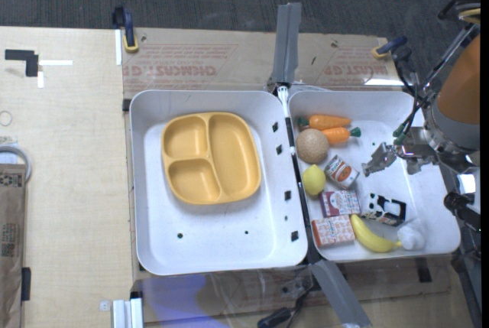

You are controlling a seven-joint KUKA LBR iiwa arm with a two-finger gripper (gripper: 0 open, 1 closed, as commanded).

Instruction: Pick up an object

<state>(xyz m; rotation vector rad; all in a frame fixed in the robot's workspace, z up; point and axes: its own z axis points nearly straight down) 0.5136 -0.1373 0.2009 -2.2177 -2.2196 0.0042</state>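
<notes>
My gripper [380,160] hovers over the middle of the right bin [428,106], open, with nothing between its fingers. To its left lie two orange carrots [330,121], a round brown ball [312,145], a yellow lemon [314,180] and a small red-and-white can [341,171]. Below those are two red-and-white packets [338,203] [333,231] and a banana [372,235]. A black-and-white item [384,208] lies just below the gripper, and a white fluffy lump [411,238] sits in the bin's near right corner.
The left bin [145,189] holds a yellow three-compartment plate [211,157]. A grey divider bar [288,43] rises behind the seam between the bins. The arm's orange band [466,89] hangs over the right bin's right edge. Clamps [126,32] grip the cardboard's back edge.
</notes>
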